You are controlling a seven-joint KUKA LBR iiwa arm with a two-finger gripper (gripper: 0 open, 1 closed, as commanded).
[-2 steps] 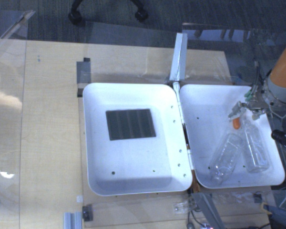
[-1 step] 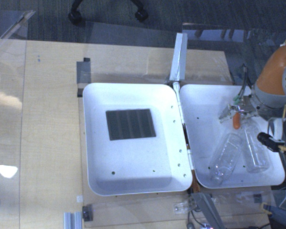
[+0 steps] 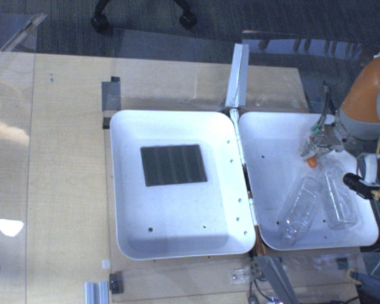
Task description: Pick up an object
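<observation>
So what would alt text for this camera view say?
A grey arm's end effector hangs over the right white bin, above two clear plastic bottles. The left bin holds a dark ribbed mat.

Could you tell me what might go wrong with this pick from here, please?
1. The two bottles in the right bin are clear and hard to make out, so the grasp may be misjudged.
2. They lie side by side, so closing on one could nudge the other.
3. The gripper works near the bin's far right rim and could clip it.
</observation>
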